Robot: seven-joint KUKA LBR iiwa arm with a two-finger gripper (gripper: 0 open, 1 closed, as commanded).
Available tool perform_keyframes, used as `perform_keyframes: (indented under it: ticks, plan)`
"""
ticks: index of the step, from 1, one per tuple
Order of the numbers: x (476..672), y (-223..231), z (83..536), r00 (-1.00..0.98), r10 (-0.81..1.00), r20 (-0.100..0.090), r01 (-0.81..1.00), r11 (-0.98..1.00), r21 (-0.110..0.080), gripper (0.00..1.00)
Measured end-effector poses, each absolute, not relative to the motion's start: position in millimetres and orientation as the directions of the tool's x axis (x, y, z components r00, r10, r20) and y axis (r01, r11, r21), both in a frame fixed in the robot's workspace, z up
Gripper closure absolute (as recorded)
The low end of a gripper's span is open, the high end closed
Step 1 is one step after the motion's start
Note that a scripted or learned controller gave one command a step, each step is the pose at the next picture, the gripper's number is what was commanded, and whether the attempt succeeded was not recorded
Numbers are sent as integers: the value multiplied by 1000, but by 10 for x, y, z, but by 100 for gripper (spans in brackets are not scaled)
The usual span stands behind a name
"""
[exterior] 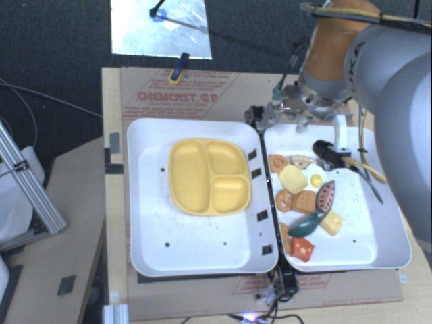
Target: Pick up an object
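Note:
Several toy foods lie in the left half of the right bin (pixel 378 245): a brown ring (pixel 277 162), a pale yellow round piece (pixel 293 179), a small egg (pixel 316 179), a waffle (pixel 304 201), a watermelon slice (pixel 325 196), a teal piece (pixel 305 225), a cheese wedge (pixel 331 223) and a red piece (pixel 302 249). My gripper (pixel 302 117) hangs over the back edge of that bin, behind the pile and apart from it. Nothing shows in its grasp.
The left bin (pixel 152 248) holds a yellow divided plate (pixel 208 176). A ridge with black clips (pixel 262 194) separates the two bins. The grey arm (pixel 391 66) covers the upper right. A shiny sheet (pixel 160 19) lies behind the bench.

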State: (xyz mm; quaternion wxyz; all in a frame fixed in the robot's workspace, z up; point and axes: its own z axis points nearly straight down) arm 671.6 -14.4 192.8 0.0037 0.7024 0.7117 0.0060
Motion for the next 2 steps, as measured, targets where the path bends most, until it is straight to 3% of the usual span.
perform_keyframes:
  ticks: [1, 2]
  plan:
    - [6701, -212, 1968, -8, 1000, 0, 1000, 8, 7, 100]
    - [6287, 285, 2929, -10, 1000, 3, 1000, 10, 11, 100]
